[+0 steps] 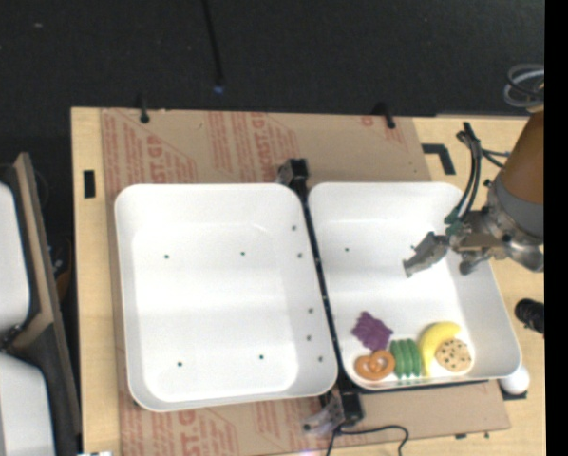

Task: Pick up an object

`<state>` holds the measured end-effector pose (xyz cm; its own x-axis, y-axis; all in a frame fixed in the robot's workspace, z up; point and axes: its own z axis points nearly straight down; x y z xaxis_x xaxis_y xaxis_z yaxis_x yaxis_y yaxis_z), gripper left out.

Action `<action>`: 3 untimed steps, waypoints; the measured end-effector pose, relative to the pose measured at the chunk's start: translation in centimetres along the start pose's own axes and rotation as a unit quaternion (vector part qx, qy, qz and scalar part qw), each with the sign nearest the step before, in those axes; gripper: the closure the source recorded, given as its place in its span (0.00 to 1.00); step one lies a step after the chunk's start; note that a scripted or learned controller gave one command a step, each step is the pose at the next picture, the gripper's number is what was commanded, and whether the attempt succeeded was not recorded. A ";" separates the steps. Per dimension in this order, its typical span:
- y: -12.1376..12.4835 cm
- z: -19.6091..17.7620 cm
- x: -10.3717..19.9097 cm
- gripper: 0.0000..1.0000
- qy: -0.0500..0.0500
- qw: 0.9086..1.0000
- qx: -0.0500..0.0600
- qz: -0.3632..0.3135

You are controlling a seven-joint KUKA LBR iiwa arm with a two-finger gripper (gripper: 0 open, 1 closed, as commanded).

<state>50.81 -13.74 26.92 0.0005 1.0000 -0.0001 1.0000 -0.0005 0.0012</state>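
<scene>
Several small objects lie in the near corner of the right bin [379, 217]: a purple piece [370, 331], an orange ring-shaped piece [373, 366], a green ribbed piece [407, 357], a yellow piece [441, 334] and a tan speckled disc [453, 354]. My gripper [445, 258] hangs over the bin's right half, well above and behind the objects. Its fingers [421, 256] are spread open with nothing between them.
The left bin [217, 293] sits beside the right one, their rims meeting at a black clip [293, 172]. Both rest on a cardboard sheet [198, 145]. The arm's orange band [526, 164] and cables [472, 164] rise at the right edge.
</scene>
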 end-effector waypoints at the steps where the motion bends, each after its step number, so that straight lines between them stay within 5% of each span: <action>1: 2.8 3.7 -2.6 0.00 0.000 1.000 0.002 0.027; 2: 2.8 3.5 -2.5 0.00 0.000 1.000 0.000 0.027; 3: 4.7 16.1 -3.2 0.00 0.001 1.000 0.005 0.000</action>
<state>55.54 -16.98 10.86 0.0011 1.0000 0.0018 1.0000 -0.0011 -0.0097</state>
